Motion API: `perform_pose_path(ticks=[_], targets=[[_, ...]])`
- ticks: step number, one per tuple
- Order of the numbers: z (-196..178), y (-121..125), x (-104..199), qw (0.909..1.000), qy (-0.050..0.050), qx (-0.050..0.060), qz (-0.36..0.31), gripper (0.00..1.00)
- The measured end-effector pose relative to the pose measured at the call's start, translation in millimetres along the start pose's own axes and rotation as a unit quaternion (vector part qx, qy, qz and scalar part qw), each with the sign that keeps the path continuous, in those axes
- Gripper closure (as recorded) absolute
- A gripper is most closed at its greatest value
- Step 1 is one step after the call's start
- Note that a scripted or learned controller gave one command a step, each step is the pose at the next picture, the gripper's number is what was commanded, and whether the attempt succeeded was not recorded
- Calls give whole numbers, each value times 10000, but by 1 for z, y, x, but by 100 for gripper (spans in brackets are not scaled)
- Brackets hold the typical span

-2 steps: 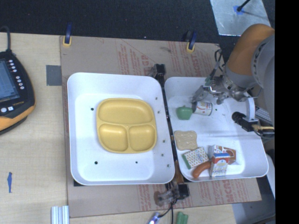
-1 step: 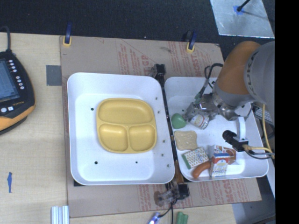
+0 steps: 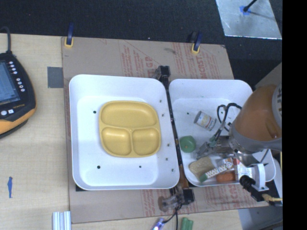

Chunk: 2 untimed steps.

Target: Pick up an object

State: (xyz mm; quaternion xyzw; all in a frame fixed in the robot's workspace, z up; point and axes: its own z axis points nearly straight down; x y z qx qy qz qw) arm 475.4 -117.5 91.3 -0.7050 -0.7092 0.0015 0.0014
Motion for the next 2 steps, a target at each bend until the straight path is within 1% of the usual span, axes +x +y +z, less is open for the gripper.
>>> perform_pose_path(ticks=[1,2], targets=[[-74,49,-45,10000,-4,-13,11,0],[0,106,-7,10000,-4,0,1,0]])
